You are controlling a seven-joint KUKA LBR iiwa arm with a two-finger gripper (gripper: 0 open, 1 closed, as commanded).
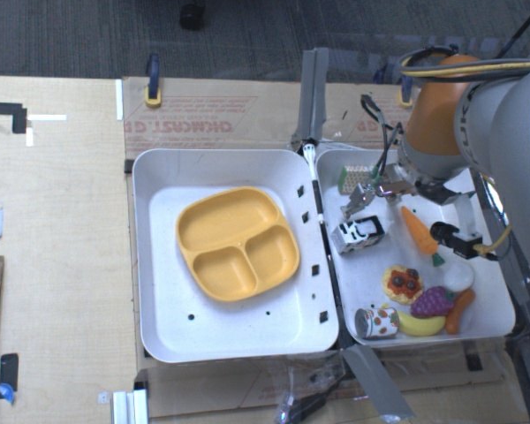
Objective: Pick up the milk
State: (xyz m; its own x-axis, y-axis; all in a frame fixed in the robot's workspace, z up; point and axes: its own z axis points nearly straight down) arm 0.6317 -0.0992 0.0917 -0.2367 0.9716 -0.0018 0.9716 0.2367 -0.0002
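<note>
You have two bins of smooth white plastic, the left bin (pixel 150 263) with a slight sheen along its rim, the right bin (pixel 499 312) likewise. The divided yellow tray (pixel 237 243) looks like matt moulded plastic. The milk (pixel 360 233) carton reads as printed, faintly glossy card or plastic; you cannot tell which. The small can (pixel 376 322) has a shiny metallic rim. The bench (pixel 53 237) is pale, matt wood-grain board, with brown printed cardboard (pixel 212 117) behind the bins. The arm's shell (pixel 503 122) is smooth grey, semi-gloss.

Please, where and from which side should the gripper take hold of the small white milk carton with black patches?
Probably across the two long sides of the small white milk carton with black patches, coming from above. It lies slanted in the right white bin, near the left wall, with free floor beside it. The gripper hovers just above.
</note>
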